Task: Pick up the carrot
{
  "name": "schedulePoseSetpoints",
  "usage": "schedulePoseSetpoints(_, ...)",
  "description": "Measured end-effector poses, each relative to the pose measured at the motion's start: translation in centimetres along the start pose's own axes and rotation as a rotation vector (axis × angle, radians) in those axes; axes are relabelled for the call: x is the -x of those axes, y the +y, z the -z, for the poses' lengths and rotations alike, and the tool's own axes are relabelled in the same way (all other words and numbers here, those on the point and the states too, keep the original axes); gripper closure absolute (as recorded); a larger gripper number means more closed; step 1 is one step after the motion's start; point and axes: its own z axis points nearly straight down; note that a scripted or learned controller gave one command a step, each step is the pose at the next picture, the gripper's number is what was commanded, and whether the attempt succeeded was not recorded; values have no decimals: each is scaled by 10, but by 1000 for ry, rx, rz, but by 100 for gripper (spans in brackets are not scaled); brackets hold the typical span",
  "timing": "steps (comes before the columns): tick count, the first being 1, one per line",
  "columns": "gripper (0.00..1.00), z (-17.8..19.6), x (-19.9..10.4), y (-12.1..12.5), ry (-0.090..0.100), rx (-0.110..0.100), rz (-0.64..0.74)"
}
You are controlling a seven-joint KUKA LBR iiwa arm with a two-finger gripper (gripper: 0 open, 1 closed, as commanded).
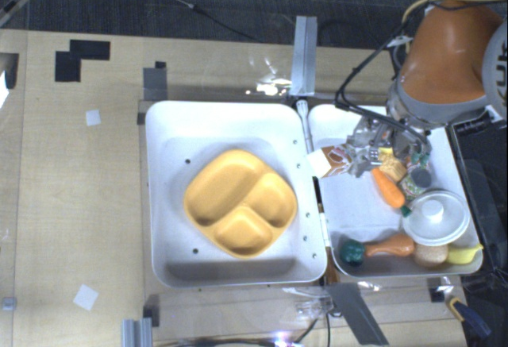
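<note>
Carrot: short, orange, tapered (lying slantwise) beside tool.

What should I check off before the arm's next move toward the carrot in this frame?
1. Carrot visible in the right bin: ok.
2. Gripper positioned near the carrot, just to its upper left: ok.
3. Carrot between the fingers: not ok, it lies beside them.
4. Finger opening: cannot tell.
5. Clutter near the carrot, with the white lidded cup and dark round item close by: not ok.
6. Yellow divided plate in the left bin, away from the action: ok.
</note>
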Motion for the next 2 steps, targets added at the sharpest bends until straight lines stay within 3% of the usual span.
schedulePoseSetpoints(1,100,8,41,-48,0,-1,481)
schedulePoseSetpoints(2,0,8,41,-46,0,0,482)
